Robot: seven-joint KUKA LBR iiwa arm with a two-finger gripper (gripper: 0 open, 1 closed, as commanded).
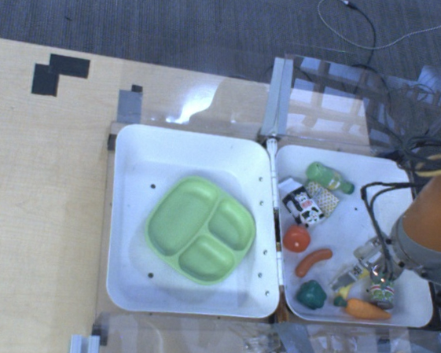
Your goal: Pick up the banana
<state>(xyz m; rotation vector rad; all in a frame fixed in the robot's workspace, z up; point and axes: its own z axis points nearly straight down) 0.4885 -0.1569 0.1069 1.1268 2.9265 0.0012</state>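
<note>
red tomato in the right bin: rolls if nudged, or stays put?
Probably rolls: the red tomato looks round and sits on flat bin floor. It would likely stop soon, with the divider wall and orange sausage close by. Glossy skin hints it is a light, slippery toy.

A single fixed camera looked down on the desk (34, 214) from above at a slant, far enough off to take in both white bins: the left bin (127, 201) near the centre and the right bin (411, 312) toward the right. Dark carpet (145, 5) crossed the top, and the arm (437, 220) entered from the right edge.
</note>
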